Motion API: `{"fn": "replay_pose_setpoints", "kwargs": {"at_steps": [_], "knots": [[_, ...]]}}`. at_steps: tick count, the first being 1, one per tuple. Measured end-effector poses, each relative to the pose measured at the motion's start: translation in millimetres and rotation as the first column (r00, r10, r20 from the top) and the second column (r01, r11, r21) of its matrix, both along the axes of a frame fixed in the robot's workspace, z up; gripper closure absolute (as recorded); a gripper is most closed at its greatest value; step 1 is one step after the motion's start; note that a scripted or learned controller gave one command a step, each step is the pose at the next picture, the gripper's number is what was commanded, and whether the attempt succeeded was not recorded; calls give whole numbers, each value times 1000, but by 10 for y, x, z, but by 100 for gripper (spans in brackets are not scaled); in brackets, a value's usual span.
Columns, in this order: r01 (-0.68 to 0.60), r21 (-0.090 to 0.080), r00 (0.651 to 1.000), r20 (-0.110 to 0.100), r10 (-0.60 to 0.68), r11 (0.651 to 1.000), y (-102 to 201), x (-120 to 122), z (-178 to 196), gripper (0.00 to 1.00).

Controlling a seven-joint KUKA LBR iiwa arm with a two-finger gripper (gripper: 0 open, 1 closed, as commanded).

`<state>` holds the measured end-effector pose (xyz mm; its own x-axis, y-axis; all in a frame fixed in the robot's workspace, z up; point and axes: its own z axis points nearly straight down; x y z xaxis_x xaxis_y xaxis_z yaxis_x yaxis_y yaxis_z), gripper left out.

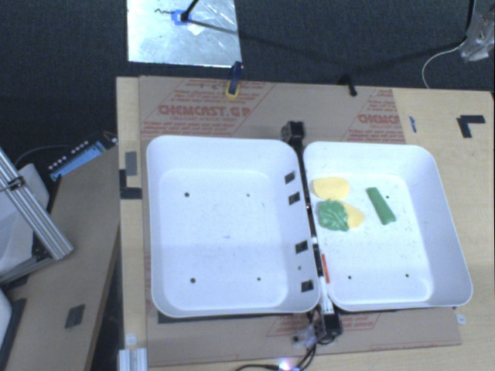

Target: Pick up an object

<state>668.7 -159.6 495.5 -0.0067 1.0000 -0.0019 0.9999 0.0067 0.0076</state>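
Bench (433, 107): cardboard-faced top carrying two shallow white bins side by side, joined along a clipped centre seam.

Left bin (166, 157): bare floor apart from a few small dark dots.

Right bin (441, 199): holds all the candidate pieces, grouped in its upper-left part near the seam. Green bar (380, 205) lies flat, slanted, a little apart to the right of the rest. Yellow oval piece (330, 185) sits nearest the far wall. Just below it, a crumpled green piece (332, 215), touching or overlapping a second yellow piece (355, 217) on its right; which lies on top, cannot tell.

Gripper: no view of its fingers, so opening and contents cannot be told.

Progress, judged: nothing lifted; every piece rests on the bin floor. Approach, grasp and lift all remain. The green bar looks the easiest pick, standing clear of its neighbours.
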Motion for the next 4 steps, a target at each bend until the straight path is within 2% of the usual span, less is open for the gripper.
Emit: {"fn": "replay_pose_setpoints", "kwargs": {"at_steps": [1, 2, 3, 4], "knots": [[0, 4, 1000, -17, 0, 1000, 270, -237, -1164, 100], [-5, 7, 1000, -17, 6, 1000, 1146, -41, -2323, 100], [-3, 4, 1000, -7, 3, 1000, 1670, 0, -2411, 100], [-3, 4, 1000, -5, 3, 1000, 2199, 1, -2302, 100]]}}
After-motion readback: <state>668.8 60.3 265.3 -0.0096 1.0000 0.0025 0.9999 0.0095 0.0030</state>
